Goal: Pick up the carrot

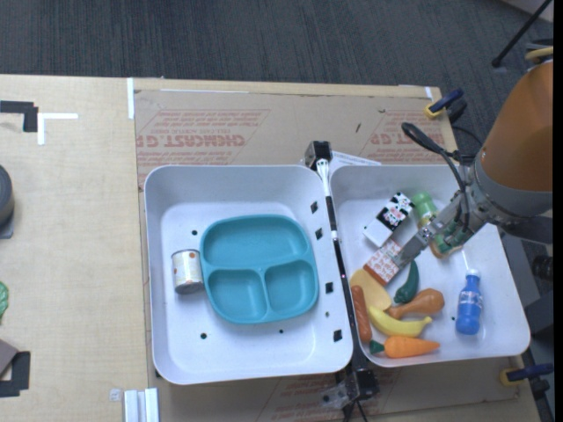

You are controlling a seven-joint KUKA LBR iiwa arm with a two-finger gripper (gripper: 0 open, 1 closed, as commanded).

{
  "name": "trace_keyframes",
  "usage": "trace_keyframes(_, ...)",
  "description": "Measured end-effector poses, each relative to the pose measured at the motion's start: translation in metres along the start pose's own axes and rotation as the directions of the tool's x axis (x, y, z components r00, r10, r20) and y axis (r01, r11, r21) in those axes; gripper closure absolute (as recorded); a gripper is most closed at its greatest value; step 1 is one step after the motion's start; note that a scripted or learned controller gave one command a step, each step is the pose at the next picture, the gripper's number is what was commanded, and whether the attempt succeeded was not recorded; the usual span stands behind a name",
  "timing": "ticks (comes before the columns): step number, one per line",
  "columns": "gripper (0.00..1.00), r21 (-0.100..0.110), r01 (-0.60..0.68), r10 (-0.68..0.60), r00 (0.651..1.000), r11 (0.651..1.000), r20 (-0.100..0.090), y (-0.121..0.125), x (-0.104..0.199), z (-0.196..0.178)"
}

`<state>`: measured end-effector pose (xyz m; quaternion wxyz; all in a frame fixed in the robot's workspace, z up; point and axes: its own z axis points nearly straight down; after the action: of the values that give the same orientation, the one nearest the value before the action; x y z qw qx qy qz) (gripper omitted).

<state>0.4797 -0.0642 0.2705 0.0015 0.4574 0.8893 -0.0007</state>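
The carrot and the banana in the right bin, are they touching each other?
Touching. In the camera view the carrot lies right under the banana near the front wall of the right bin, and no white floor shows between them.

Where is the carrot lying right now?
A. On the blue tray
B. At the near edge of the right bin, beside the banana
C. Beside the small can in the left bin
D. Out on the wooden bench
B. The carrot lies at the right bin's near edge, just below the banana.
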Motion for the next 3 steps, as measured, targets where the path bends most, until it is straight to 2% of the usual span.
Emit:
trace_keyframes(1,0.0,-0.002,0.231,-0.231,0.973,0.973,0.0,0.018,0.026,0.046)
trace_keyframes(2,0.0,-0.001,0.466,-0.466,0.885,0.885,-0.002,0.05,0.072,0.065)
trace_keyframes(3,0.0,-0.003,0.41,-0.41,0.912,0.912,0.002,0.073,0.102,-0.002)
